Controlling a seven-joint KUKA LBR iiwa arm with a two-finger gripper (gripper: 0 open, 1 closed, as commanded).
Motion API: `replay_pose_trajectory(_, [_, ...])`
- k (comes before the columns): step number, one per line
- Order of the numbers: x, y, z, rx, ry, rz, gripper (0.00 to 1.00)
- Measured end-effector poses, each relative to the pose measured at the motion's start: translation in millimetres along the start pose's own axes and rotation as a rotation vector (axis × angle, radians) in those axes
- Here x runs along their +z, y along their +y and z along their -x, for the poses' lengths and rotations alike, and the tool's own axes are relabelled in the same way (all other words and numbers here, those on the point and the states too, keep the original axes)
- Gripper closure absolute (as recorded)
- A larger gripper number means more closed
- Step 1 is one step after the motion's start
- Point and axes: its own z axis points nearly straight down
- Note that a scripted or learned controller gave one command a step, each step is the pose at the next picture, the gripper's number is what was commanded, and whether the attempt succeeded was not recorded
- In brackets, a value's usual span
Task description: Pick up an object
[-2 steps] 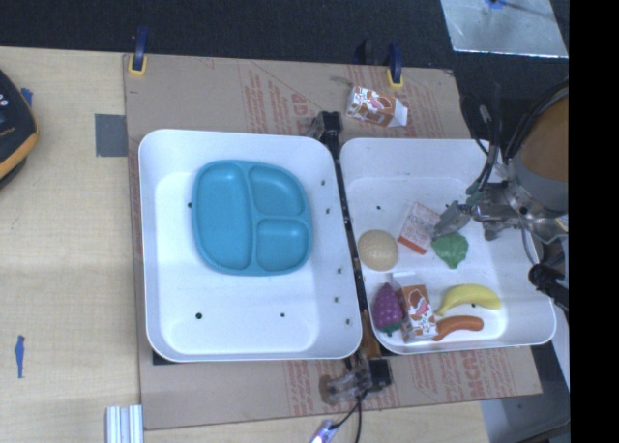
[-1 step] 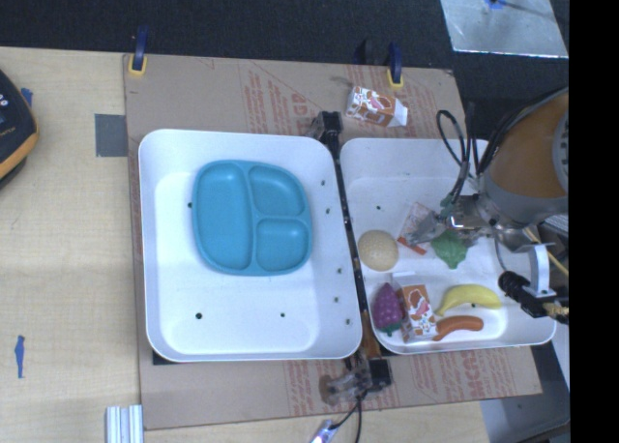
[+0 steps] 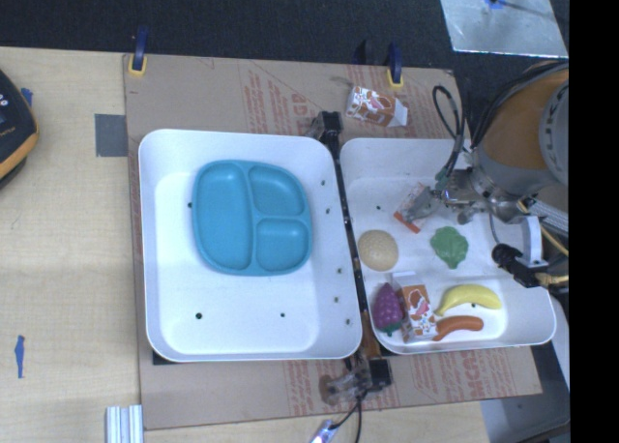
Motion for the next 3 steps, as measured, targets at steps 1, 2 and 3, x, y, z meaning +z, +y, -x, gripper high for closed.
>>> replay_pose_trajectory(1, [4,-58,17,0.000,0.000,-0.008,0.00])
replay_pose_trajectory(2, [-6,-58,18,-0.004,0.000,-0.009,1.00])
replay_pose_trajectory(3, [-6,-58,18,-0.004,0.000,-0.009,0.00])
